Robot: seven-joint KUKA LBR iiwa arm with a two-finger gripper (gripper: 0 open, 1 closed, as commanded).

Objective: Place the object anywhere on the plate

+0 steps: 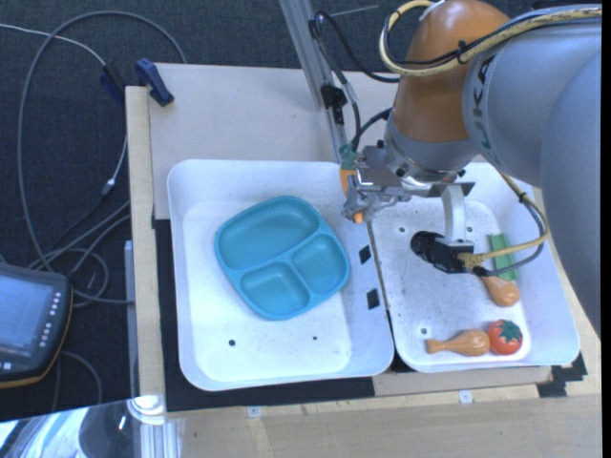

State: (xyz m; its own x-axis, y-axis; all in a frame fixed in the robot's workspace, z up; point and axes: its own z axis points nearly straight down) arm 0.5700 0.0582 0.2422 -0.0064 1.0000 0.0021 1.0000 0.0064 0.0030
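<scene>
A blue plate (282, 256) with three compartments lies tilted in the left bin (196, 351), and nothing rests on it. My gripper (360, 200) hangs over the seam between the two bins, just off the plate's upper right corner. A small orange bit (356, 217) shows at the gripper's lower end, and what it belongs to is unclear. In the right bin (563, 327) lie a red tomato (506, 337), a tan drumstick (458, 343), a second tan piece (499, 288) and a green piece (503, 252).
The arm's grey and orange bulk covers the top of the right bin. A metal pole (304, 27) slants up behind the bins. A blue clamp (153, 81) sits at the bench's far left corner. White floor surrounds the plate in the left bin.
</scene>
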